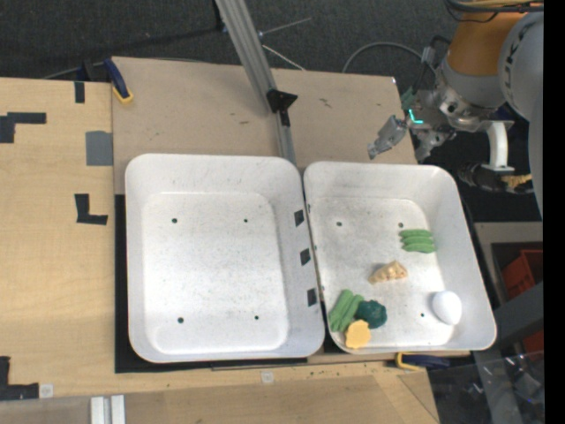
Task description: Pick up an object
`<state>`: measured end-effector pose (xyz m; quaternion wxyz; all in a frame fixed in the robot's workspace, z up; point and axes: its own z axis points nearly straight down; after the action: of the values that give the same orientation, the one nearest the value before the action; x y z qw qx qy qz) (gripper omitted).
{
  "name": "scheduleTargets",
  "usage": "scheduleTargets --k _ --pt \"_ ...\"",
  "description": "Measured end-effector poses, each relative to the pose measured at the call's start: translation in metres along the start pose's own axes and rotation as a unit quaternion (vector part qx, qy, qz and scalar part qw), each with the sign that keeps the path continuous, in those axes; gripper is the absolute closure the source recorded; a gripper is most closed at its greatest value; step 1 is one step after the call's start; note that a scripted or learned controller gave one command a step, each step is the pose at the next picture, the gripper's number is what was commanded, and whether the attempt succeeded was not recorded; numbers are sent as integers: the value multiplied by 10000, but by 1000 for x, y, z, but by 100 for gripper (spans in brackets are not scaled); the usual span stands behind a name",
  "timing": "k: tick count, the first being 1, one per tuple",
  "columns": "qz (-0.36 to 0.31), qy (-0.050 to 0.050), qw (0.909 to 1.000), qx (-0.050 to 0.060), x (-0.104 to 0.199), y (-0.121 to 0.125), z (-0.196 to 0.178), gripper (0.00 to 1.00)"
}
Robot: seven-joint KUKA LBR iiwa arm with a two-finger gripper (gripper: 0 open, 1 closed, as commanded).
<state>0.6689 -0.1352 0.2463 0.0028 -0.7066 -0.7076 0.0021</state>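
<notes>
My gripper (404, 144) hangs above the far rim of the right bin (459, 201), open, with nothing between its fingers. In the right bin lie a green ridged piece (418, 240), a tan lumpy piece (388, 273), a white egg-shaped object (446, 306), a green pod-like piece (344, 308), a dark teal lump (372, 313) and a yellow piece (357, 334). All of them sit well toward the near side of the bin, apart from the gripper.
The left bin (141, 237) stands beside the right one, joined by black clips (305, 254). A slanted metal pole (252, 56) rises behind the bins. Cables (494, 175) lie to the right of the bench.
</notes>
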Motion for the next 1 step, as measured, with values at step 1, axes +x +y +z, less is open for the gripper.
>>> scheduleTargets --k 1 --pt "-6 -9 10000 -26 0 1 -4 0"
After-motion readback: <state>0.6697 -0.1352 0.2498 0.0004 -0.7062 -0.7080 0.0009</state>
